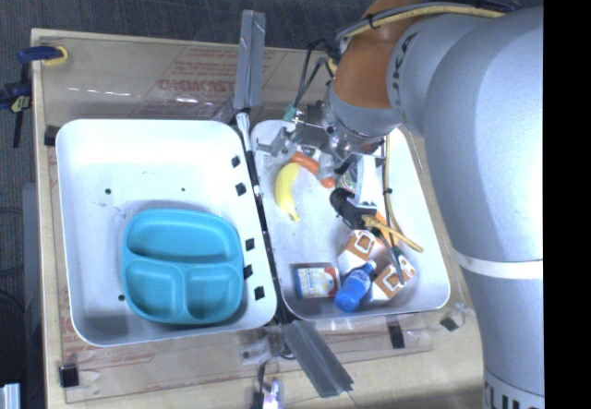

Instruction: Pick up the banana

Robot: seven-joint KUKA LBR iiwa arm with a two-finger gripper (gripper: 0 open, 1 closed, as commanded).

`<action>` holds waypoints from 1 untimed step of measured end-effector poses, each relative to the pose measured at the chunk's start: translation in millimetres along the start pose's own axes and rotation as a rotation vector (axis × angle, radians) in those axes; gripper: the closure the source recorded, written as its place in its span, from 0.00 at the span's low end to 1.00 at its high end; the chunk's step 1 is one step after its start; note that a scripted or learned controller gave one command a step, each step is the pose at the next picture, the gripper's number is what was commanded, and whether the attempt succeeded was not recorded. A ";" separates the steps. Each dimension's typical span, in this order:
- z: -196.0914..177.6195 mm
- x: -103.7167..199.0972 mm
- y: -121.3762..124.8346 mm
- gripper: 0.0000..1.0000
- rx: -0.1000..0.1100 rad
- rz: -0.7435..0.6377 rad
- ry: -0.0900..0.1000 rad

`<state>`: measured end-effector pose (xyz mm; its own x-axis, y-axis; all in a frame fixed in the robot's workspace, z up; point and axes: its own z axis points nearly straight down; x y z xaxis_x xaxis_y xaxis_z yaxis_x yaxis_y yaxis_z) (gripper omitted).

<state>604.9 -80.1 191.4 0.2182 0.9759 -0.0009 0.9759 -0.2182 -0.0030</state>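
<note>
The yellow banana (288, 190) lies in the right bin (434, 292), close to the left wall, with its length running away from the camera. My gripper (303, 149) is low over the bin's far end, just beyond the banana's far tip, and the grey arm and orange wrist band cover much of it. An orange carrot-like piece (309, 163) lies right beside the gripper and next to the banana's far end. Nothing shows between the gripper and the banana.
At the right bin's near end are a small carton (315, 281), a blue bottle (355, 288) and orange-and-white boxes (360, 246). In the left bin (83, 167) sits a blue divided tray (185, 265). The arm hangs over the right bin's right side.
</note>
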 end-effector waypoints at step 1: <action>-15.3 74.7 11.0 0.00 0.000 -0.042 0.001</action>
<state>632.0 -9.6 206.6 0.1771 0.9842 0.0006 0.9842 -0.1771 -0.0033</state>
